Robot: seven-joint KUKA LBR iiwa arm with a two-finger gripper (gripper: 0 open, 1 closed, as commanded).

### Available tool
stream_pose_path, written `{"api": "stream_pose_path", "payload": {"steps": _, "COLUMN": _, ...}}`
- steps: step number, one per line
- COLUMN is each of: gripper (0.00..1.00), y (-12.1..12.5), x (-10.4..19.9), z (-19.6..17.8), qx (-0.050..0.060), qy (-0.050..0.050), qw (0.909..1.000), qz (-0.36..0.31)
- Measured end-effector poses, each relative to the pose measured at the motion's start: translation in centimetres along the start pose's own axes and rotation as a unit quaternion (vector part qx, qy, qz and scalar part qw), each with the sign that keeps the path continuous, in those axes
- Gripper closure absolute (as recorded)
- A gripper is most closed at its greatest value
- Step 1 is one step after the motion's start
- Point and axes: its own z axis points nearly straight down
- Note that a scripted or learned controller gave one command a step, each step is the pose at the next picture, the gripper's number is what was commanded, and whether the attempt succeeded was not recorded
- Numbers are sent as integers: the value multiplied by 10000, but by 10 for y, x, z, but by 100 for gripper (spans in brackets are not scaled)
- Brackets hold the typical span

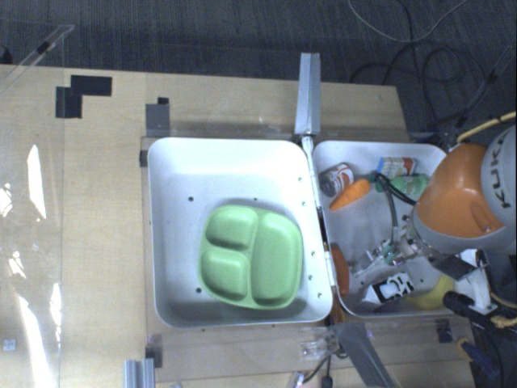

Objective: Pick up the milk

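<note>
Orange band: you see the arm (pixel 468 196) reach in from the right, bent low over the right bin (pixel 363 153).
Fingers (pixel 386 259): state can't be told.
Milk (pixel 396 288): black-and-white carton at the bin's near edge, just below them.
Left bin (pixel 174 217): green tray (pixel 252 255).

The grey arm (pixel 493 192) comes in from the right edge of the camera view, its orange band (pixel 459 192) showing as a broad rounded dome high above the wrist. Below and to the left of that band the wrist narrows into the gripper (pixel 386 269), which points down and leftward, low over the near part of the right-hand bin (pixel 355 156). The metal gripper parts are small and cluttered from this angle, so the set of the jaws cannot be made out.
</note>
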Motion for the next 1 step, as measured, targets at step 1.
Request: {"api": "stream_pose_path", "payload": {"steps": 1, "gripper": 0, "y": 68, "x": -21, "z": -59, "qx": 19, "qy": 5, "qw": 9997, "qz": -238}}
